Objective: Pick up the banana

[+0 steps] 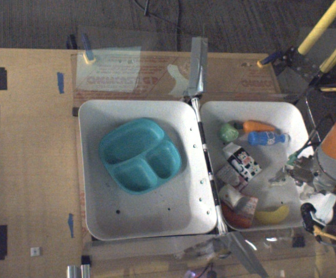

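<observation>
Claw [286, 169], at the right rim of the right bin [295, 117]: a tangle of grey metal parts under the arm [335, 155] with its orange band; whether it is open or closed cannot be told, and nothing is seen between its parts. Banana [273, 214]: smooth, curved, yellow, lying below and slightly left of the claw, near the bin's front wall, apart from the claw. Just left of the banana, a red-and-tan packet [240, 207]; left of the claw, a white carton [243, 162] with black spots. Above and left, a blue bottle [266, 138], an orange carrot-like piece [259, 125] and a round green item [229, 132]. Far left, the left bin [98, 213] holds a glossy teal plate [140, 154] with three compartments. Both bins are shallow white plastic on a tan, cardboard-like worktop [29, 155] marked with blue tape; dark carpet beyond.
</observation>
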Available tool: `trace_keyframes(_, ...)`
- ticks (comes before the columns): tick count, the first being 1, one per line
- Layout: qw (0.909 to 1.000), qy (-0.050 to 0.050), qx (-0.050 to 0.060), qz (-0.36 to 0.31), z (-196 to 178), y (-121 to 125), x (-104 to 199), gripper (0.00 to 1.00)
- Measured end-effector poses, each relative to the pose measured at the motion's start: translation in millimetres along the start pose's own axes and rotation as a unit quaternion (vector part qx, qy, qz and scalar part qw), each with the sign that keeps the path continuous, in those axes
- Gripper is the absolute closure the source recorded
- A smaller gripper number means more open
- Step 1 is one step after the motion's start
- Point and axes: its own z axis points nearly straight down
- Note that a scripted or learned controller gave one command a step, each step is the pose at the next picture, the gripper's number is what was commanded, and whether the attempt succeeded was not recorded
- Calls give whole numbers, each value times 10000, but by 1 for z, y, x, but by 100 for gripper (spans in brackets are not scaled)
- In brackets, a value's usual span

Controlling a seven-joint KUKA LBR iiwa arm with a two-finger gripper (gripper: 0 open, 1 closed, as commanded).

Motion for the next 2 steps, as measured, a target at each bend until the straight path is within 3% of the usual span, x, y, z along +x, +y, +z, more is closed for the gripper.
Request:
trace_keyframes(1, 9914, -41, -23, -1311, 8, -3, 5, 0)
trace_keyframes(2, 9534, -44, -25, -3017, 7, 1, -3, 0)
